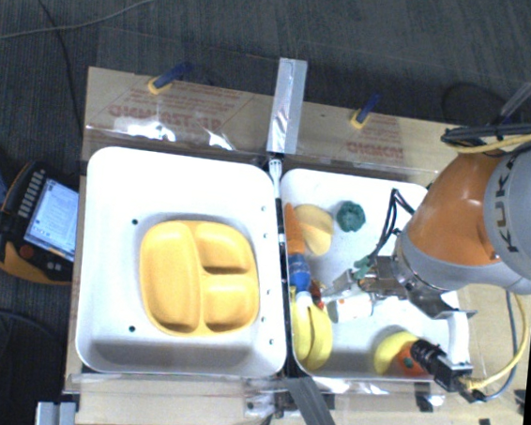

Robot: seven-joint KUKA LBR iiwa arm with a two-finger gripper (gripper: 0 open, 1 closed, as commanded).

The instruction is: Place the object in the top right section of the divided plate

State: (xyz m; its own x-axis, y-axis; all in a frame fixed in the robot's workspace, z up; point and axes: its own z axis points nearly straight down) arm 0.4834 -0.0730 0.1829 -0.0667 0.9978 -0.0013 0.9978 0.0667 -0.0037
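Your end effector (337, 295) hangs mid right bin (381, 186), can't tell its state; banana (309, 334) just below-left, yellow divided plate (200, 275) in the left bin (102, 237).

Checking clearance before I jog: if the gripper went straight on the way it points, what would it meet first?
Likely the yellow banana at the right bin's left wall, since the gripper points down-left toward it. Depth is unclear from above; it may meet the bin floor first.
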